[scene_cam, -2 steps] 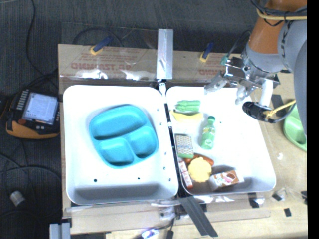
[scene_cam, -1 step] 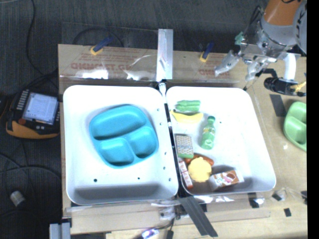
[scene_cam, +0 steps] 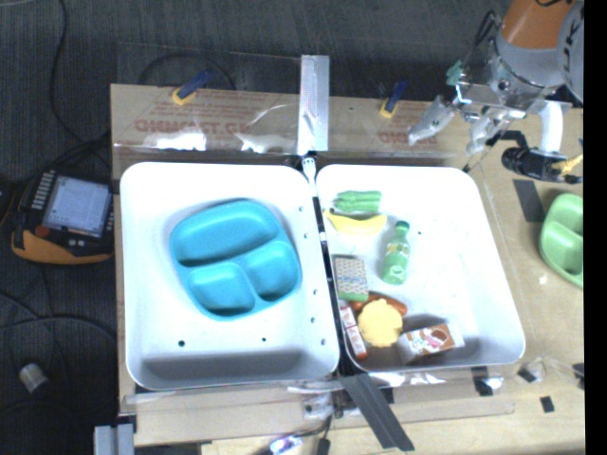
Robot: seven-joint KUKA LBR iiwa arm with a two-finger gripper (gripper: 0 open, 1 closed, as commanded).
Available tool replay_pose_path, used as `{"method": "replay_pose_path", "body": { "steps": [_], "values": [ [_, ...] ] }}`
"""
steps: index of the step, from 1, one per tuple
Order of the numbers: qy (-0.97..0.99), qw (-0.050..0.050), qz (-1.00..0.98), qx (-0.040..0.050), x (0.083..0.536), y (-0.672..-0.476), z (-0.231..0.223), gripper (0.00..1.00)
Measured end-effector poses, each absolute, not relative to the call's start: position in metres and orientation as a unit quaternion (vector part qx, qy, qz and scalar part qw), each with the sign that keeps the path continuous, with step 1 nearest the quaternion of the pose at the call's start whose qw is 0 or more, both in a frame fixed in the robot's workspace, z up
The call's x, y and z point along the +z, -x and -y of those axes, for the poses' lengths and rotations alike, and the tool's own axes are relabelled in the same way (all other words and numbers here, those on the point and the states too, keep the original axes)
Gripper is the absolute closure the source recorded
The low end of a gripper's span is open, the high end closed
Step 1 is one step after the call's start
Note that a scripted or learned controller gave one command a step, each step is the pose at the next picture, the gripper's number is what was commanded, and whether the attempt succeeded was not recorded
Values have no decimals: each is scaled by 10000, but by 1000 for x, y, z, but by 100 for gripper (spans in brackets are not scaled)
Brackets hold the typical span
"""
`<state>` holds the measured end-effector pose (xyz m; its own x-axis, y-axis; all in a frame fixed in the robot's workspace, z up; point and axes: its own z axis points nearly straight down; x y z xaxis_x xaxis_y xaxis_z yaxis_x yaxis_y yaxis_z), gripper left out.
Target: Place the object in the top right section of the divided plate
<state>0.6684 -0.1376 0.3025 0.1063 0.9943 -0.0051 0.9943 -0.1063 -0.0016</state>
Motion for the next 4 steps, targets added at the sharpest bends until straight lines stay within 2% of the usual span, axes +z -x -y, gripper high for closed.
{"method": "replay_pose_path", "body": {
  "steps": [1, 4],
  "values": [
    [-7214, 11, -6925, -24, 348, -668, 119, 0],
    [-7212, 9, -6928, -23, 348, -668, 118, 0]
  ]
}}
